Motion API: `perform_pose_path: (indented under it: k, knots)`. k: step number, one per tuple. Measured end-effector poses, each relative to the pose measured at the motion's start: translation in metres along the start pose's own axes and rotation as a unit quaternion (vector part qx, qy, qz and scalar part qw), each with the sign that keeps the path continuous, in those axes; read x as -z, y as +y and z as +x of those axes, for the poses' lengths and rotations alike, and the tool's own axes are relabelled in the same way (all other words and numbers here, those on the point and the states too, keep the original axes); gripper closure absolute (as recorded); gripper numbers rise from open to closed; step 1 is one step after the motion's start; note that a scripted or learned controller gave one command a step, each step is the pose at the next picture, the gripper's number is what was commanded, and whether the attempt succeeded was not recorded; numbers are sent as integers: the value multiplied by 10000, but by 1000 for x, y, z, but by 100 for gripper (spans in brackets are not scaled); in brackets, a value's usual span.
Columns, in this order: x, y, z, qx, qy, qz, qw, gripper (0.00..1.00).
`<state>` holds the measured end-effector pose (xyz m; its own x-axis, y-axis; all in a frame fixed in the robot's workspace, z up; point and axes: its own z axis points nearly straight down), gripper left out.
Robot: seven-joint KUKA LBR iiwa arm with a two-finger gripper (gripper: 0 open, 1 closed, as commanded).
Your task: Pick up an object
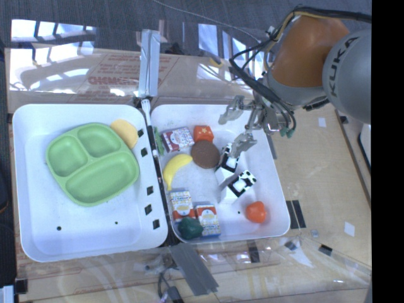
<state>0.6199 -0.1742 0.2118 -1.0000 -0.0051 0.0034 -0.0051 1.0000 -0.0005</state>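
Readable markings on the arm and the board behind the bins

The grey robot arm (346, 62) carries dark capital letters on its casing, seen at a slant near the right edge; they appear to spell "KUKA", though only part is clear. The flat brown cardboard sheet (120, 74) behind the two bins bears red print, too blurred and glare-washed to read. The small red-and-white printed cartons (178, 139) in the right-hand shallow white bin (278, 194) show coloured label panels, but no word or number on them is legible.
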Motion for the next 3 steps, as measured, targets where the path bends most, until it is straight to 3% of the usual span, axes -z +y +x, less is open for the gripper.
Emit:
perform_pose_path:
  k: [1,2,3]
  knots:
    - [-109,6,-8,38,-30,1,10000,0]
    - [-120,76,-39,-812,-29,-6,9967,0]
    - [-111,77,-40,-778,-32,1,9970,100]
